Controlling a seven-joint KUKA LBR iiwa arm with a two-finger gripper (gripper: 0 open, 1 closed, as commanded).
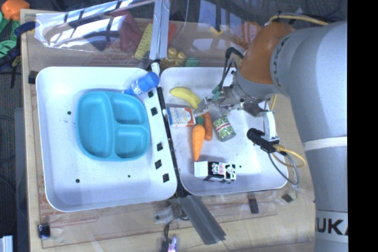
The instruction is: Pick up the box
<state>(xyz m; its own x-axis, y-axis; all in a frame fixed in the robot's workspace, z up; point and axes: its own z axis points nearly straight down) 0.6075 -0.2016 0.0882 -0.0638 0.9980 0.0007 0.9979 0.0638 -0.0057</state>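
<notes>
Lying flat, the white box [215, 170] bears black patches; gripper [214, 101] state unclear.

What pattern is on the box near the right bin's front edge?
White with black cow-like patches, on the box in the camera view.

- Turquoise divided tray [113, 124] in the white left bin [53, 180].
- Yellow banana [185, 95].
- Orange carrot [198, 140].
- White box [215, 170] with black cow-like patches.
- Blue bottle [142, 84].
- Green-labelled can [224, 128].
- Grey arm [319, 91] with orange band [260, 56].
</notes>
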